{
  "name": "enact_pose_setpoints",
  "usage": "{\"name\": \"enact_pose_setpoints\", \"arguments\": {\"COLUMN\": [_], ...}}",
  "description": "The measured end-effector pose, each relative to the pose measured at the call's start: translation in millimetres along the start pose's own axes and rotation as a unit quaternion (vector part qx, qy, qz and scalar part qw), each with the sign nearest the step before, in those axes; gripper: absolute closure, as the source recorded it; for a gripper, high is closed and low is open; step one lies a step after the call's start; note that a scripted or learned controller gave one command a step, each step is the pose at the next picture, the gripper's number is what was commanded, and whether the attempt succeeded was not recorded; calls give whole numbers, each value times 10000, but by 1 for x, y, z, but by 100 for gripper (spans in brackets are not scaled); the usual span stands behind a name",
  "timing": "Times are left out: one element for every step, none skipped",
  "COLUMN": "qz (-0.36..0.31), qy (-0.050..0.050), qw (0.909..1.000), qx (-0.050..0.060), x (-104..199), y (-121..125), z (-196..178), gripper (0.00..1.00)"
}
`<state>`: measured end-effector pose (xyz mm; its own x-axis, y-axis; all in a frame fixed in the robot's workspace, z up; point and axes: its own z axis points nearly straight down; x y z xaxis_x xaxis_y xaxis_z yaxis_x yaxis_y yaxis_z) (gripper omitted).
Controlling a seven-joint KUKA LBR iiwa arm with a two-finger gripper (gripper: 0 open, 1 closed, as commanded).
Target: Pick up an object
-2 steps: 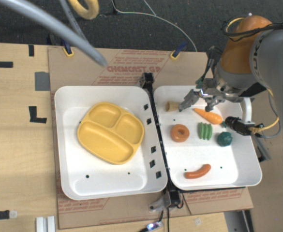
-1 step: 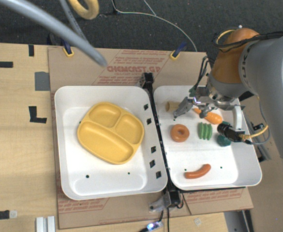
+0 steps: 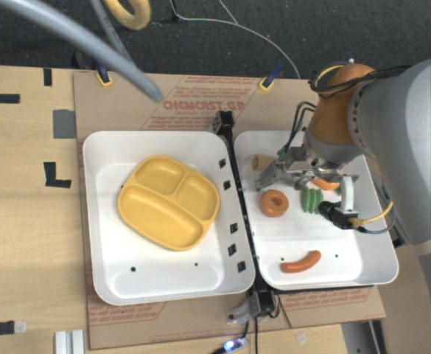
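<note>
progress looks early — nothing is lifted yet. pincer (image 3: pixel 303 169) hangs low in the right bin (image 3: pixel 377 271), whether spread or closed i cannot tell. brown donut (image 3: pixel 275 203) lies just beside it, a sausage (image 3: pixel 301 262) nearer the front — both ungrasped. yellow tray (image 3: pixel 169 201) sits in the left bin (image 3: pixel 104 271).

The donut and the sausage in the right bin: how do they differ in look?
The donut is a round brown ring with a hole; the sausage is long, curved and reddish-orange. The donut lies close beside the gripper; the sausage lies apart, nearer the bin's front edge. Both rest on the right bin's white floor.
</note>
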<state>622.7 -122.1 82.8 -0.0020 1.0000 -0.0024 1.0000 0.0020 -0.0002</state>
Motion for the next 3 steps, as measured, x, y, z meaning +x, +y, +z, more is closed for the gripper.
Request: {"name": "enact_pose_setpoints", "arguments": {"qz": [-6,-4,4], "qy": [6,14,10], "qw": [10000,10000,10000], "qx": [-7,-24,-23], "x": [1,10,6], "y": [1,4,8], "z": [-13,-72,-134], "gripper": [100,100,100]}}
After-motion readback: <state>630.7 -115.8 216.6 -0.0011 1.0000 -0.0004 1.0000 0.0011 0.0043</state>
